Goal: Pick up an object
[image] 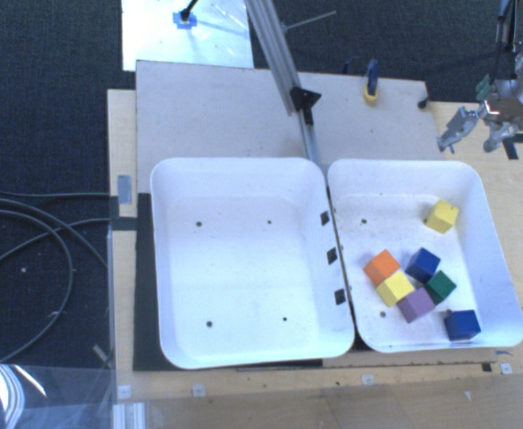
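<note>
Yellow and set apart from the others, the single block [442, 216] in the upper part of the right bin [493, 239] looks like the easiest object to take. It seems a small cube, probably light and stiff, with flat faces that should not slip much; I would close on two opposite side faces. Lower in the same bin lies a tight cluster: an orange block [383, 265], a second yellow block [394, 288], a purple block [415, 305], a blue block [424, 264] and a green block [440, 285], touching or nearly so, and another blue block [462, 324] near the bottom corner. The gripper [485, 125] hangs outside the bin, above its upper right corner, holding nothing. I cannot tell how its fingers stand.
</note>
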Available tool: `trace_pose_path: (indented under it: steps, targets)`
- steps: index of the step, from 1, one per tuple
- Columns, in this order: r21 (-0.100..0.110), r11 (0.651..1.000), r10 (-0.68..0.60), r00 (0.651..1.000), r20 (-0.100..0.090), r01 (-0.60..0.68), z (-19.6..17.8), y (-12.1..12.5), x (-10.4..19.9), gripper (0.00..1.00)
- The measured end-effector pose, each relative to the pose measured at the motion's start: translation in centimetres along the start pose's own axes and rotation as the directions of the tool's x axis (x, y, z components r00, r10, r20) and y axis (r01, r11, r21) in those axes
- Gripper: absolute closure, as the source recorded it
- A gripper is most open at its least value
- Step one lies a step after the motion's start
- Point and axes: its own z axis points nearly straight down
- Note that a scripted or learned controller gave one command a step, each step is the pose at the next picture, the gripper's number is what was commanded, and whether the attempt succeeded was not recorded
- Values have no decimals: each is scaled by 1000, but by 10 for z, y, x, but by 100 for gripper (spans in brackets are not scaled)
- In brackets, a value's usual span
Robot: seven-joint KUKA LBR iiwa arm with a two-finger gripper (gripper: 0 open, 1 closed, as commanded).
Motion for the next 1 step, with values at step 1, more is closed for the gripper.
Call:
trace_pose_path:
  steps: [1]
  targets:
    - [18,1000,-8,1000,-8,8,83,-30,64,0]
